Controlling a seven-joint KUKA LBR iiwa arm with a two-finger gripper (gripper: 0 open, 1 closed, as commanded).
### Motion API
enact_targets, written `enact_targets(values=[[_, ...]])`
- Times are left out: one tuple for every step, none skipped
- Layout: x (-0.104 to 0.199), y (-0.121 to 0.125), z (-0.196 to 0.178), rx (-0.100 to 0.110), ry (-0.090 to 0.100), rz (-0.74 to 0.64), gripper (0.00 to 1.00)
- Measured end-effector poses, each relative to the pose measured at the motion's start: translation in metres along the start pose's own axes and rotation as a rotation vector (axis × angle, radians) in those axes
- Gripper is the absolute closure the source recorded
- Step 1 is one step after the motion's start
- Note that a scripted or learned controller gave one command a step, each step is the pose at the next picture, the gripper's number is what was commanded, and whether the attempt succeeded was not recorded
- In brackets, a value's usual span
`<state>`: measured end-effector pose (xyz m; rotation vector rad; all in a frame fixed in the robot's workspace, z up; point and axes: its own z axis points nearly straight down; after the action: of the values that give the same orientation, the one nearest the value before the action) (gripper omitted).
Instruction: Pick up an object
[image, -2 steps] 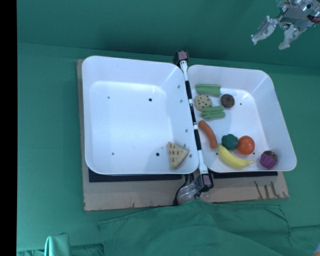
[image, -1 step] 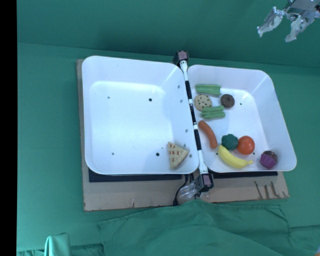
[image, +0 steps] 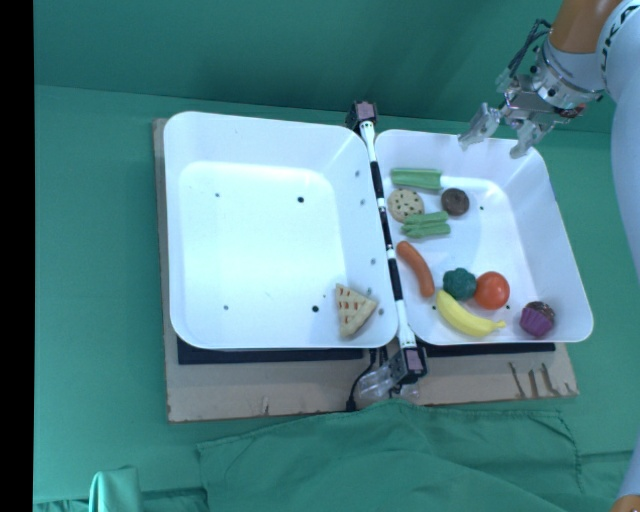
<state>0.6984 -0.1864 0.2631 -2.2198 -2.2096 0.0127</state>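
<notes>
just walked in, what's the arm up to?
A pick attempt, nothing grabbed yet. The pincer hangs open above the far rim of the right bin, with nothing between its fingers. That bin holds toy food: cookie, sausage, banana, tomato, cupcake. The left bin holds a sandwich wedge.

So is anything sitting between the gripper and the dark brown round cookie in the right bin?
Nothing visible does. The open gripper hangs above the far rim of the right white bin, with bare bin floor between it and the dark brown round cookie. The light chocolate-chip cookie and green bean pieces lie off to its other side.
</notes>
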Motion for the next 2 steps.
enact_targets(values=[[-0.002, -0.010, 0.082, -0.011, -0.003, -0.001, 0.00], [-0.001, -0.008, 0.065, -0.019, -0.005, 0.000, 1.00]])
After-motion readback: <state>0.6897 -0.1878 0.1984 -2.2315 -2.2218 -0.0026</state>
